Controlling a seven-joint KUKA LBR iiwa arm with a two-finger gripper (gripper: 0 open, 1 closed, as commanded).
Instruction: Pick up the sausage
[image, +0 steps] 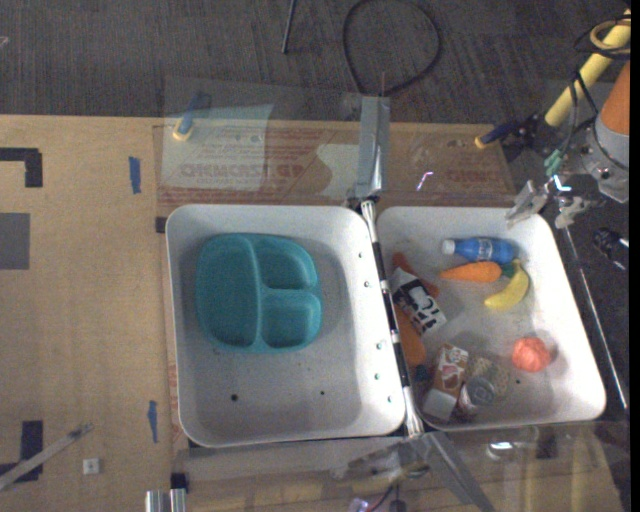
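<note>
- From where I stood, the sausage (409, 342) lay in the right bin (585, 350), hard against that bin's 9 o'clock wall beside the seam with the left bin (190, 300).
- Its long axis ran roughly from 12 to 6 o'clock, tipped a touch toward 11 and 5. A black-and-white carton (421, 303) lay across its middle, so only the orange ends showed above and below it.
- The fingers (547, 203) hung over the right bin's 1 o'clock corner, well apart from the sausage. They looked spread to me, with nothing between them.
- The sausage lay toward about 8 o'clock from the fingers, diagonally across the bin. A blue bottle (482, 248), a carrot (470, 272) and a banana (508, 288) sat between the two.
- The arm (612, 140) came in from the 2 o'clock edge of the tabletop (80, 330), its wrist held above the bin's rim rather than down inside it.
- By my reckoning the grasp called for crossing toward 8 o'clock and closing across the sausage's short width, at 9 and 3. The lower bare end seemed the better place, though the wall left little room on one side and the carton crowded the other.
</note>
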